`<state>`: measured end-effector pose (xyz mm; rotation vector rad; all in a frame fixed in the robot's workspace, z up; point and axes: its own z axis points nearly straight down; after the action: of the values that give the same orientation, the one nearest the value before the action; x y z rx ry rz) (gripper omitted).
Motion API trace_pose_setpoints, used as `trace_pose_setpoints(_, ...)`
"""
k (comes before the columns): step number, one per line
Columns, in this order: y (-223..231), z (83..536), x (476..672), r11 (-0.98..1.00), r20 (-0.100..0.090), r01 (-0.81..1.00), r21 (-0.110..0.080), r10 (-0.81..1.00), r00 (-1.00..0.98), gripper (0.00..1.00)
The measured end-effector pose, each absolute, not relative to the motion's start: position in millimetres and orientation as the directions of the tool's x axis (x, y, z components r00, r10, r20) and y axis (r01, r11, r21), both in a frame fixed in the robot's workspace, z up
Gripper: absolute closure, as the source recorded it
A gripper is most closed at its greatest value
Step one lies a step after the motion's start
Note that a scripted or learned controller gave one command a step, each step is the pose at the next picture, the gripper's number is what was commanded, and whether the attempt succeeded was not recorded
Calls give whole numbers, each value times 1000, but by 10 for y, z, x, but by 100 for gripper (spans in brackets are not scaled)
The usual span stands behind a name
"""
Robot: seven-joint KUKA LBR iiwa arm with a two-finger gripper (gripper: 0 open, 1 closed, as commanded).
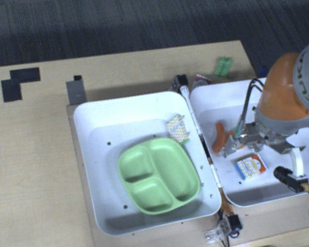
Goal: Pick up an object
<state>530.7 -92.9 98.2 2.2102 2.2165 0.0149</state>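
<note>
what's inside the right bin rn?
The right bin holds an orange sausage-shaped item and a small orange-and-white packet. The tool sits low between them. The arm covers the bin's right part, so anything beneath it is hidden.

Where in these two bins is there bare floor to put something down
Left bin: bare floor along the left wall and the far side, beside the green divided plate and the patterned packet. Right bin: only the far strip is bare; the orange piece, the small packet and the gripper crowd the rest.

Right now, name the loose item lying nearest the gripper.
The orange sausage-shaped toy, right beside the gripper; the small printed packet lies farther below.
</note>
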Motion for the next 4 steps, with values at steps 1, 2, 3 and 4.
trace_pose_setpoints(1, -922, 1088, 5318, 3, -1, 1000, 18, 1000, -3, 100)
trace_pose_setpoints(2, -922, 1087, 5318, 4, -1, 1000, 18, 1000, -4, 0)
trace_pose_setpoints(3, -913, 1193, 5329, 4, 0, 1000, 21, 1000, -4, 100)
trace_pose_setpoints(4, -913, 1192, 5329, 5, 0, 1000, 21, 1000, -5, 0)
